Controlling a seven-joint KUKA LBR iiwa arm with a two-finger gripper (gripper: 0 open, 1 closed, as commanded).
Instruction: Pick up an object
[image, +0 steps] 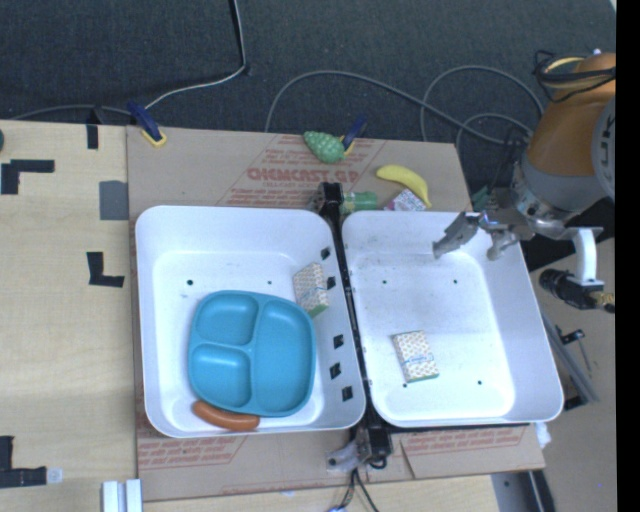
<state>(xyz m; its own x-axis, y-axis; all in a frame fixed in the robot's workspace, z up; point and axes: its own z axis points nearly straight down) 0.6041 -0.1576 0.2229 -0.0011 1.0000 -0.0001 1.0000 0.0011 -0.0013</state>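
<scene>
Even, diffuse overhead lighting, moderately bright. The two white bins (240, 225) are the brightest areas and lie close to overexposure, with their surface texture largely washed out. Shadows are soft and short: a faint one lies under the blue plate (252, 352) along its lower rim, another beneath the tool (472, 238) on the right bin floor. The dark carpet (120, 50) at the top shows little detail. Overall sharpness is modest, with slight softness and compression noise; printed lettering on the cardboard (290, 175) remains legible. No strong glare.
</scene>
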